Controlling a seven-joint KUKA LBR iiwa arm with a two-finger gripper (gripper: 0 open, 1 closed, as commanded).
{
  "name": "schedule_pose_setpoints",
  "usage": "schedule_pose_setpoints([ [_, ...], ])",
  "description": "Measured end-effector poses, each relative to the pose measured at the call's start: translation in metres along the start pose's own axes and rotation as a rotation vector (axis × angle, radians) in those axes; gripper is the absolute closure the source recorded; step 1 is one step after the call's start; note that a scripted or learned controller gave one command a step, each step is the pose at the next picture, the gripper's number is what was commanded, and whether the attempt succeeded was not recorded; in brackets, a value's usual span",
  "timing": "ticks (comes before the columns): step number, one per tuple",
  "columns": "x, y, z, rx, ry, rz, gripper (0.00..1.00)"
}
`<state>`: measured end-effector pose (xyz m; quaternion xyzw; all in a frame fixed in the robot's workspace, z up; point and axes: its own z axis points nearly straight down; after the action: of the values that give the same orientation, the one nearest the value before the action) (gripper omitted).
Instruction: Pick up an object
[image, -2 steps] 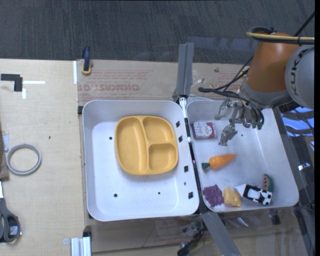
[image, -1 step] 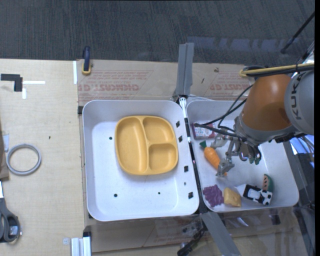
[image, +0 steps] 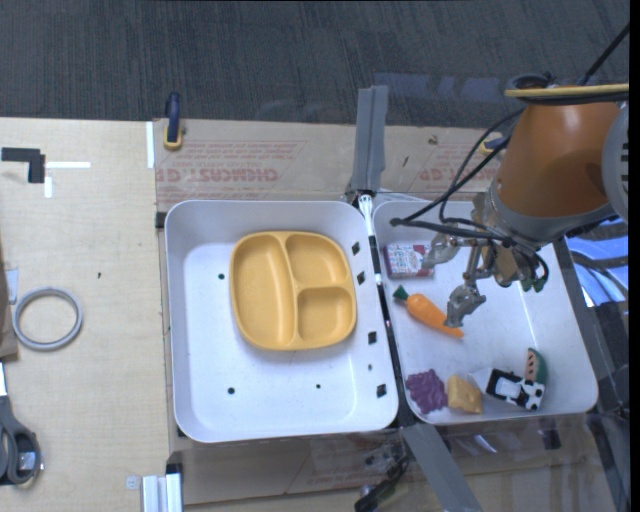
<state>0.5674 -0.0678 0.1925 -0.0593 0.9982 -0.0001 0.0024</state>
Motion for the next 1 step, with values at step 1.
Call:
schedule_pose_setpoints([
  [1, -0.0017, -0.0284, 0.0913, 0.0, 0.004, 0.167, 0.0],
])
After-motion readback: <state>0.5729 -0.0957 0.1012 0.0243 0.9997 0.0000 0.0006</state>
